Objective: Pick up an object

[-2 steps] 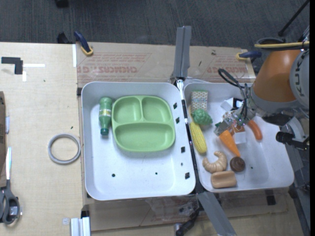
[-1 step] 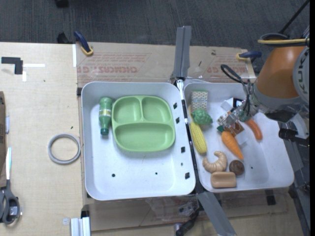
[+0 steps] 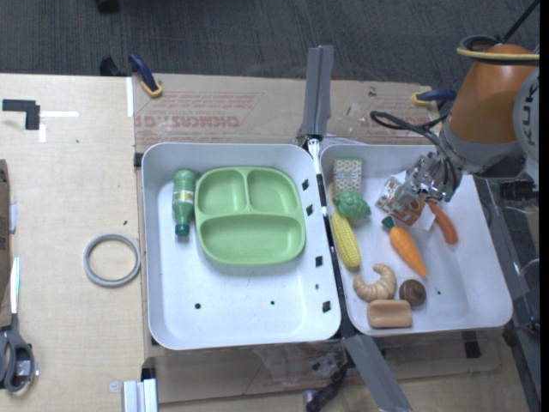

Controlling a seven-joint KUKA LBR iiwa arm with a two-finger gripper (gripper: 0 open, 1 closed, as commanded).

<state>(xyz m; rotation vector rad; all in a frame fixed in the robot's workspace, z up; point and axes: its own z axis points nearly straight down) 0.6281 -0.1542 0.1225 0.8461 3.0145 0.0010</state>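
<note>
The arm (image 3: 493, 93) is reached in from the frame's right, its gripper (image 3: 426, 183) lowered over the right bin (image 3: 480, 256) beside a crinkled snack packet (image 3: 401, 200). Whether anything is gripped cannot be told. Two toy carrots (image 3: 407, 249) are seen just below.

A green tray (image 3: 250, 215) and green bottle (image 3: 183, 201) sit in a white bin (image 3: 232, 316); yellow corn (image 3: 346, 239), orange carrot (image 3: 407, 249).
</note>
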